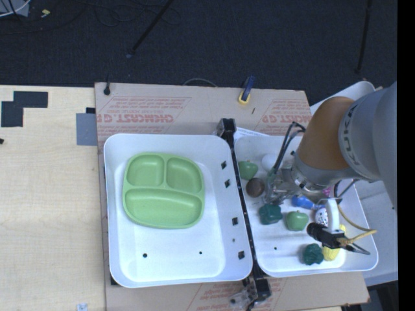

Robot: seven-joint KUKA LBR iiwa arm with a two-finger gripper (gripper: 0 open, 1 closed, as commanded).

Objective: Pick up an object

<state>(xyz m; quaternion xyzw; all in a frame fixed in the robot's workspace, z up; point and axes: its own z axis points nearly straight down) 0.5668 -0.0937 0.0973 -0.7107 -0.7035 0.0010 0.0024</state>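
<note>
Dark floor behind; surface [52, 193] carries two white bins. Left bin [123, 251] holds green divided plate [163, 190]. Right bin [279, 261] crowded with small toys. Hand [277, 192] low over dark green toy [270, 213], beside brown ball [255, 187], likely lining up pick. Hand's state: cannot tell.

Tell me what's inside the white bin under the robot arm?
The right bin holds small toys: a brown ball, green pieces, something blue. The arm covers the bin's far corner, so anything there is hidden.
</note>
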